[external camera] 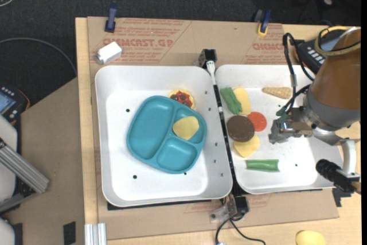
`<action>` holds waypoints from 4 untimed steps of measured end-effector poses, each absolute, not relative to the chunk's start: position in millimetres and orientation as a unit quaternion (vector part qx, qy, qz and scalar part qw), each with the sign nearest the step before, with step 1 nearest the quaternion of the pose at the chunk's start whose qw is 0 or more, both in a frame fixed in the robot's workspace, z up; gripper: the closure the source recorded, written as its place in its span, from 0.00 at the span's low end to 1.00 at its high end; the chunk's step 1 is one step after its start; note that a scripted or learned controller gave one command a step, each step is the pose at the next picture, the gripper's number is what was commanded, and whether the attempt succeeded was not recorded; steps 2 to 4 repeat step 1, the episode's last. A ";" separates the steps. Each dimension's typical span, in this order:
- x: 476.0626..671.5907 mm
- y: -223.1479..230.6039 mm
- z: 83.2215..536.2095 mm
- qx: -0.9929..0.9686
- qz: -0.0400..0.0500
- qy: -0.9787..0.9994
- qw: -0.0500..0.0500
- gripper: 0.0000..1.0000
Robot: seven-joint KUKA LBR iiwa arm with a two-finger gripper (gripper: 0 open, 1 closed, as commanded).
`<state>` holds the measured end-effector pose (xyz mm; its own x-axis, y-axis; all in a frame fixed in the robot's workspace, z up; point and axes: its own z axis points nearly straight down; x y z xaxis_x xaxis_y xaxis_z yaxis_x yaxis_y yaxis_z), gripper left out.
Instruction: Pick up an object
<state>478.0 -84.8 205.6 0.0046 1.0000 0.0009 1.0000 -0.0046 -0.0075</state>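
Looking down on the worktop (172, 37), we record two shallow white bins side by side on a brown cardboard sheet. The left bin (114, 169) carries a smooth teal divided plate (155, 129) with rounded corners; a pale yellow wedge (186, 127) lies in its compartment at 3 o'clock, and a small red and yellow toy food piece (182, 97) sits just beyond the plate's rim at 1 o'clock.

The right bin (298, 175) holds the loose play food. A green pod-shaped piece (231, 100) lies against a yellow piece (243, 98) near the bin's 11 o'clock corner. Below these a round dark brown disc (241, 128) touches an orange-red disc (257, 121) at its 2 o'clock and overlaps a second yellow piece (246, 148) at its 6 o'clock. A flat green strip (262, 165) lies apart at 6 o'clock of the bin. A tan, textured cone (277, 92) rests toward 12 o'clock.

The arm (338, 89), with a glossy orange-brown housing and grey wrist, enters from 3 o'clock and covers the bin's right part. The gripper (284, 130) sits over bare bin floor, at 3 o'clock of the orange-red disc and near it, with the cone at its 12 o'clock. No object is seen between the jaws; whether they are spread or pressed together we cannot tell. A black cable (291, 74) loops above the wrist.

Outside the bins we note a white block (109, 53) at 11 o'clock of the left bin, a blue clamp (111, 17) and a yellow-and-blue clamp (264, 21) on the far edge.
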 end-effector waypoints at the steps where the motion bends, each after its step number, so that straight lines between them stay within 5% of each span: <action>1: 480.0 -69.2 291.3 -0.706 -0.002 -0.708 -0.003 1.00; 4: 480.0 -69.2 291.3 -0.706 -0.002 -0.708 -0.003 1.00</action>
